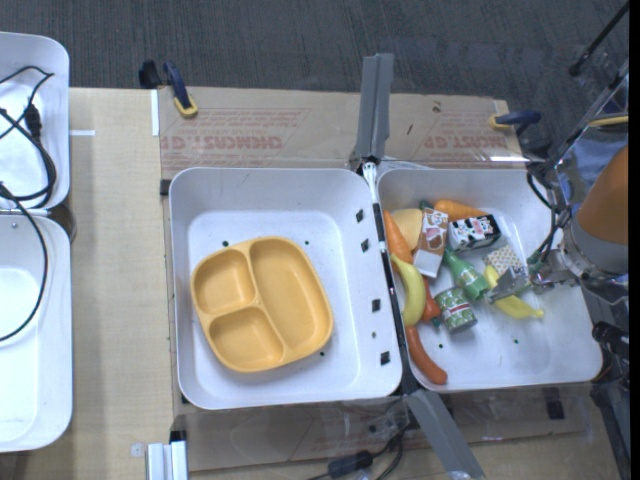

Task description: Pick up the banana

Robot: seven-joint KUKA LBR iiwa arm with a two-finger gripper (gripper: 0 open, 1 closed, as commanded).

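Reaching now, you risk nudging clutter: banana [409, 290] lies well beyond the gripper [522, 283], whose jaw state you cannot tell.

My one camera sits fixed above the bench [110, 268] and looks down at a slant, so the far edge with its cardboard sheet [300, 128] runs across the top of the frame and dark floor [300, 18] shows beyond it. It stands far enough back to take in both white bins whole, the left bin [200, 388] and the right bin [560, 358] side by side. My arm [610, 208] enters from the frame's right edge.
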